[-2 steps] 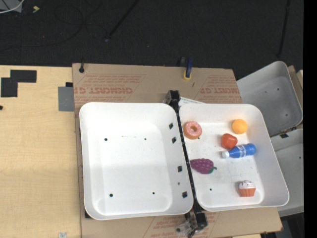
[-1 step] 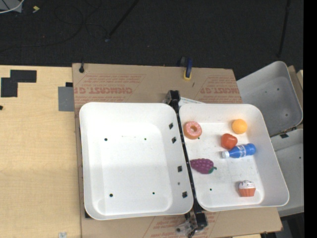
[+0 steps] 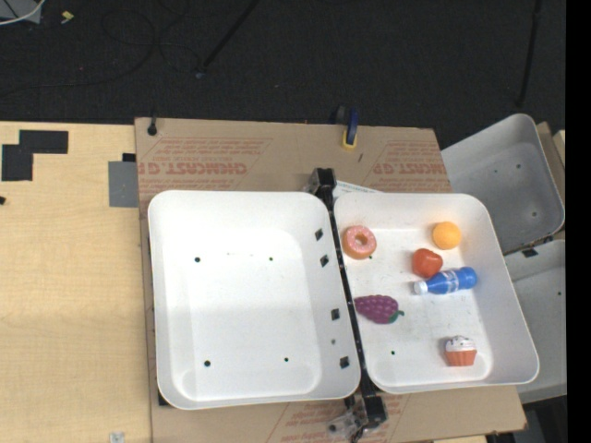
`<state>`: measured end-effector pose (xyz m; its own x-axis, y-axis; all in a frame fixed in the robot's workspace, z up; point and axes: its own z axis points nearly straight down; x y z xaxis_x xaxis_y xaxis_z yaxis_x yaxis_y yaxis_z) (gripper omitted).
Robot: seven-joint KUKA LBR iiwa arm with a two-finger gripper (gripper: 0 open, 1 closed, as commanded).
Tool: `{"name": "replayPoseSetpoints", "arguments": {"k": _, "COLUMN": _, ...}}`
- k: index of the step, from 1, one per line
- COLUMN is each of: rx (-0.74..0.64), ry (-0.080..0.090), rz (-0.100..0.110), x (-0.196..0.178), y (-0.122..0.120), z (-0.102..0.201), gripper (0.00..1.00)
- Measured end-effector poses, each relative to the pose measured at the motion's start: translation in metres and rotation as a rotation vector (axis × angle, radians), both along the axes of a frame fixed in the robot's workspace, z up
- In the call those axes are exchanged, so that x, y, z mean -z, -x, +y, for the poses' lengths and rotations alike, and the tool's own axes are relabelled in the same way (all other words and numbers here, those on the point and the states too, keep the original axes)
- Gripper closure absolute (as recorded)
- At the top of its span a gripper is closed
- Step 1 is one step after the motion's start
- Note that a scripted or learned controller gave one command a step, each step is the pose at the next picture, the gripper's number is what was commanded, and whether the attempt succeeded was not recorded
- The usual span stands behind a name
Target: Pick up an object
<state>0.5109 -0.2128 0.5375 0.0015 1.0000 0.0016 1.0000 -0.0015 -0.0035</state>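
The right bin (image 3: 503, 275) holds several small toys. A pink-iced doughnut (image 3: 359, 241) lies near its far left corner. An orange ball (image 3: 446, 234) sits at the far right, with a red tomato-like piece (image 3: 426, 263) just in front of it. Touching that piece, a small blue bottle with a white cap (image 3: 447, 281) lies on its side. A purple bunch of grapes (image 3: 377, 308) rests by the divider. Close to the near right corner stands a small cupcake (image 3: 460, 351).
The left bin (image 3: 175, 275) stands beside the right one on a sheet of brown cardboard (image 3: 231, 155). A grey metal plate (image 3: 503, 173) lies off the right bin's far right corner. A blue and yellow clamp (image 3: 349, 132) grips the cardboard's far edge.
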Motion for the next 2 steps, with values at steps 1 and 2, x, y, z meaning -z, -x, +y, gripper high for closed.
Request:
{"name": "replayPoseSetpoints", "arguments": {"k": 1, "rx": -0.001, "ry": 0.0, "rz": 0.0, "x": 0.0, "y": 0.01, "z": 0.001, "gripper": 1.0}}
{"name": "replayPoseSetpoints", "arguments": {"k": 2, "rx": -0.001, "ry": 0.0, "rz": 0.0, "x": 0.0, "y": 0.025, "z": 0.001, "gripper": 1.0}}
